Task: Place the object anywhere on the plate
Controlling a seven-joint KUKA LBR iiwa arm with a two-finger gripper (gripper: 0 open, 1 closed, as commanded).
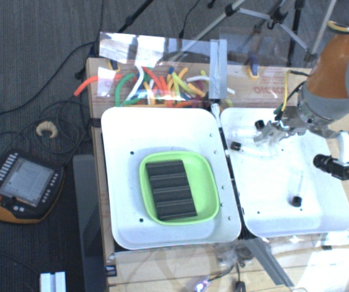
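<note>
On the wooden bench [162,266] over dark carpet [34,35], the left shallow white bin [119,157] holds a green square plate [207,184] — bearing a ridged dark grey block [171,189]; whether the gripper [270,131] is clenched, I cannot tell.

A robotics lab: a wooden bench [162,266] on dark carpet [34,35] carries two white bins [119,224], a teach pendant [21,187] lies on the floor beside trailing cables [52,72], and tripod legs [265,5] stand beyond the bench's far edge.
</note>
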